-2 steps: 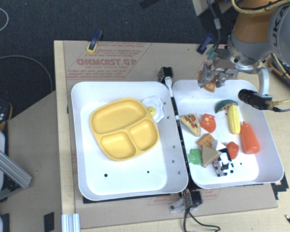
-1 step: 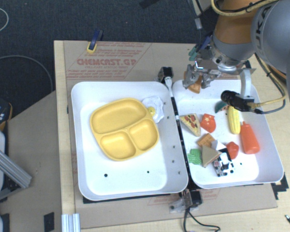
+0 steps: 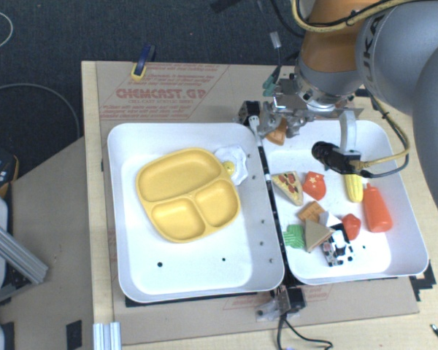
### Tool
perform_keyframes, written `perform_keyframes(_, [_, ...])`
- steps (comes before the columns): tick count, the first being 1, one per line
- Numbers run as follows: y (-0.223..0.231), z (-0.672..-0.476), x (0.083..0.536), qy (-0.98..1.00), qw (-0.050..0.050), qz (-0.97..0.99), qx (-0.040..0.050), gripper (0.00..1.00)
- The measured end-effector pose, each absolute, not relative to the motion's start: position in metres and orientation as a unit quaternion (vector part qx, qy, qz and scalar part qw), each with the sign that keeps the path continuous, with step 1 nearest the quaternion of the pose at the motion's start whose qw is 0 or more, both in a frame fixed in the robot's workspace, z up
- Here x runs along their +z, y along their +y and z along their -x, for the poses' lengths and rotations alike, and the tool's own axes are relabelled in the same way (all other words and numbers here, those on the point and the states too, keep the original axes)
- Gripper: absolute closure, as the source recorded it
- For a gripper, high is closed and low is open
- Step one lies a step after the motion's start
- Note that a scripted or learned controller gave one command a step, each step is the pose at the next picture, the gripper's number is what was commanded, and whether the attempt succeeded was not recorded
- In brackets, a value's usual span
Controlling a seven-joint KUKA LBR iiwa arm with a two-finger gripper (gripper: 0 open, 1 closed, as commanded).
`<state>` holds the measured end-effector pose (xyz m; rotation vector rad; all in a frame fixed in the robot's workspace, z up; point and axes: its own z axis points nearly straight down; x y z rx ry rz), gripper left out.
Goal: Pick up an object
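because the end effector (image 3: 281, 126) pinched only the edge of a small brown piece (image 3: 277, 135) above the right bin (image 3: 409, 217), the piece could have slipped free.

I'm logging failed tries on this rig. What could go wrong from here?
1. The tool has a small brown piece right at its tip above the divider between the bins; a weak hold could drop it.
2. The toys in the right bin, like the pizza slice and tomato, lie crowded, so a descent could knock neighbours.
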<state>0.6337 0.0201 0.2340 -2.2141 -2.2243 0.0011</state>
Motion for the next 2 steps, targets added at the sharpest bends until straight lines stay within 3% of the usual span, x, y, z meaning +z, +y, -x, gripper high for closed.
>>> perform_keyframes(2, [0.023, -0.635, 0.215, -0.708, 0.001, 0.707, 0.0014, 1.00])
